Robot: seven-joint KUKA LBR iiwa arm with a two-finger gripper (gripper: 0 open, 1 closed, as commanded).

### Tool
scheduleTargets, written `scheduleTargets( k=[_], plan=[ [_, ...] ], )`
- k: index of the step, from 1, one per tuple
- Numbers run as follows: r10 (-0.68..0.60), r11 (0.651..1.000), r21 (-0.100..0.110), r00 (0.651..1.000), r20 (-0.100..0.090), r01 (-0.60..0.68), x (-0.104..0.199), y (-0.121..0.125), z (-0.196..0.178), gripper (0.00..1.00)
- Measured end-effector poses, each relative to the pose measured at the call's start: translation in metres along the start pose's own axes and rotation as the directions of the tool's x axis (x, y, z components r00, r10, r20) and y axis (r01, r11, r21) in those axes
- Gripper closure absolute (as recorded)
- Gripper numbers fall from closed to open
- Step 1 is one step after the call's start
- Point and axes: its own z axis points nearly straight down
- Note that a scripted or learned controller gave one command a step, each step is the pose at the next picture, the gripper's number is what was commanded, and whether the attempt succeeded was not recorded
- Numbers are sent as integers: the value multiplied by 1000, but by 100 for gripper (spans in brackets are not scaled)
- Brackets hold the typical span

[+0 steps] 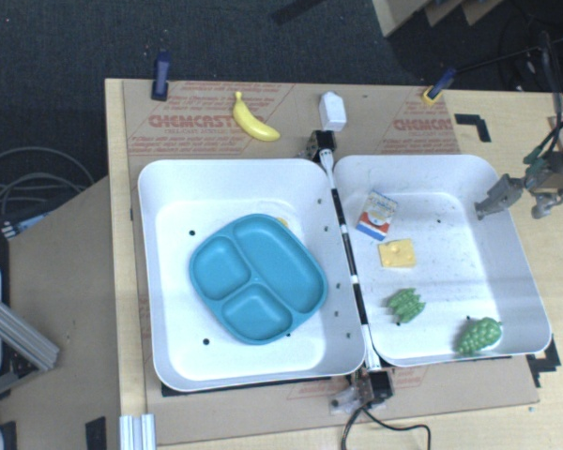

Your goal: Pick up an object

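Observation:
The right bin (507, 279) holds a small red, white and blue carton (377, 215), a yellow cheese-like block (398, 253), a green leafy toy (405, 305) and a green bunch (479, 336) in the front right corner. My gripper (519, 198) hovers over this bin's far right rim, well to the right of the carton. It is open, and nothing sits between its fingers (494, 199). In the left bin (169, 279) lies a blue divided plate (255, 277).
A yellow banana (254, 120) and a small white object (332, 111) lie on the cardboard behind the bins. A blue clip (160, 74) and a blue-and-yellow clip (438, 87) mark the bench's far edge. Cables run along the right side.

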Motion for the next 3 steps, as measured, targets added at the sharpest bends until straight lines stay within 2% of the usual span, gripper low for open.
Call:
scheduleTargets(
  k=[1,2,3],
  plan=[
    [-1,1000,1,1000,-1,1,58,-21,84,0],
    [1,1000,1,1000,-1,-1,94,-66,182,0],
    [1,1000,0,1000,0,-1,94,-66,172,100]
  ],
)
